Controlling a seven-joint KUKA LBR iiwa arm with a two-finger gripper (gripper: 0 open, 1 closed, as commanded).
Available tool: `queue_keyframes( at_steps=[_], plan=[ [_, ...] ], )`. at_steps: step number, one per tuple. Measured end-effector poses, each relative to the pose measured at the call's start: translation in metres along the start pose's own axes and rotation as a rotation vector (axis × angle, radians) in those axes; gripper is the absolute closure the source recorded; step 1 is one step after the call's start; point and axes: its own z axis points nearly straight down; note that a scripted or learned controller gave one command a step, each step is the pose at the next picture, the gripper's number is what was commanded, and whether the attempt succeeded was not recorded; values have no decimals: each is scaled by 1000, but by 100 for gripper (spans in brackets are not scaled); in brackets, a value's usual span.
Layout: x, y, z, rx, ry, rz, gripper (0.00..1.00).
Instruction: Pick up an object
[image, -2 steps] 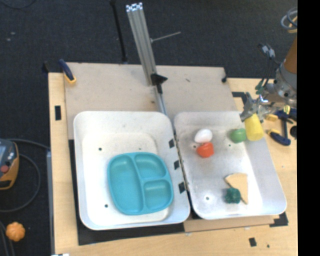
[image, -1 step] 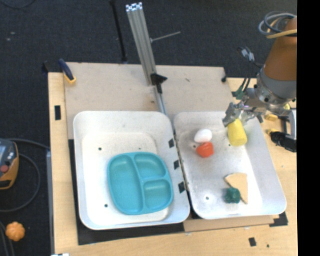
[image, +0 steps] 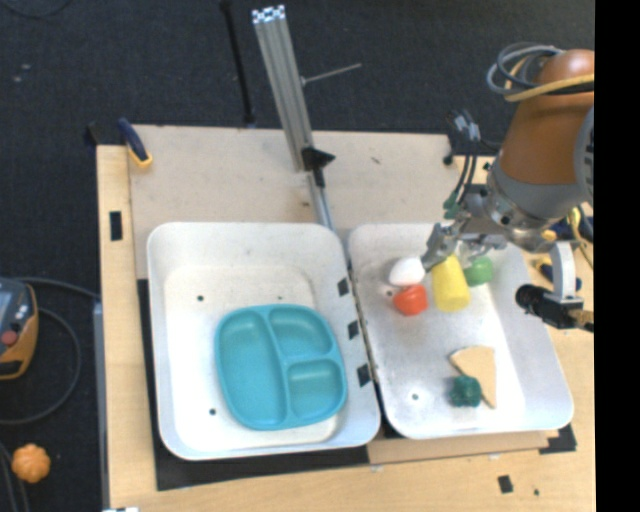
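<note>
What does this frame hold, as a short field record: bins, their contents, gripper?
left bin: teal divided tray
right bin: white egg, orange ball, yellow block, green ball, tan wedge, dark green lump
cluster: egg, orange ball, yellow block and green ball close together at the bin's far end
gripper: low over the cluster, by the egg and yellow block
grasp: none visible
</note>
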Motion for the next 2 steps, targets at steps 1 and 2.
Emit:
queue_keyframes(
  at_steps=[1,2],
  plan=[
    [53,-7,13,0,1,-1,100],
    [96,-24,26,1,1,-1,100]
  ],
)
